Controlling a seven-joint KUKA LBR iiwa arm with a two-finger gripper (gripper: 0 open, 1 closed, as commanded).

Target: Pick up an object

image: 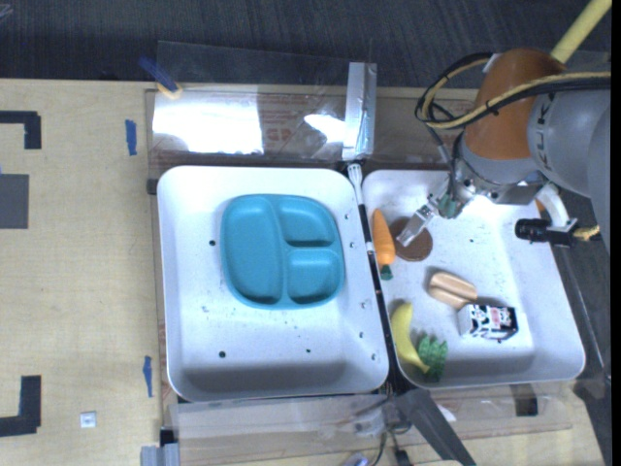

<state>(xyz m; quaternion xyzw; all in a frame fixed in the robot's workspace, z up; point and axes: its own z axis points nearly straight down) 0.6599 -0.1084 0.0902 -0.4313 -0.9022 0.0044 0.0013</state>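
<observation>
Gripper (415,227) lowered into the right bin (543,357), its fingers slightly parted and gripping nothing, directly over a brown disc (417,248). Carrot (383,238) lies just left of the fingertips, against the bin's left wall. Nearer the camera lie a bread roll (452,288), carton (487,320), banana (405,335) and broccoli (431,352). Left bin (194,348) holds a blue divided tray (283,249).
</observation>
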